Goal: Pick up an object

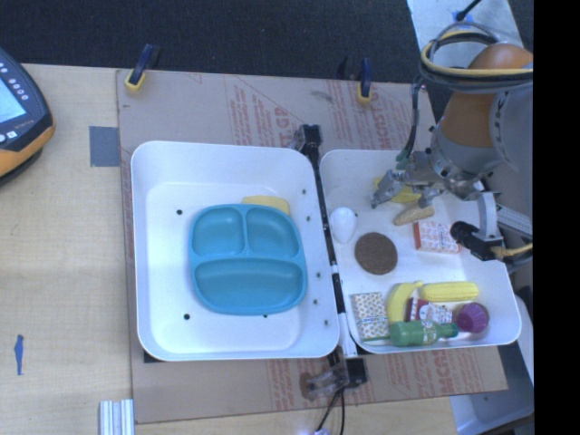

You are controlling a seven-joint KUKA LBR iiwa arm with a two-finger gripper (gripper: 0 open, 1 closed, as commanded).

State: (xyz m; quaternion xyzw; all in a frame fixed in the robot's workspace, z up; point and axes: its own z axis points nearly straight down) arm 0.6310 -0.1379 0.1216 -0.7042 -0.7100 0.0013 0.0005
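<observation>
My gripper (391, 189) hangs low over the far part of the right bin (349, 166), under the grey and orange arm that comes in from the right. A tan bread-like piece (413, 214) lies just in front of it and to its right, and a bit of yellow shows right beside it. A white egg-shaped object (343, 224) sits to its front left by the bin's left wall. A brown round cookie (375, 253) lies in the middle of the bin. I see nothing held by the gripper.
The right bin's front holds a banana (399, 299), corn (450, 291), a green bottle (421, 333), a purple object (471, 317), a cracker packet (369, 315) and a red-white packet (437, 236). The left bin (149, 243) holds a blue divided plate (247, 258) with a yellow piece (265, 204) behind it.
</observation>
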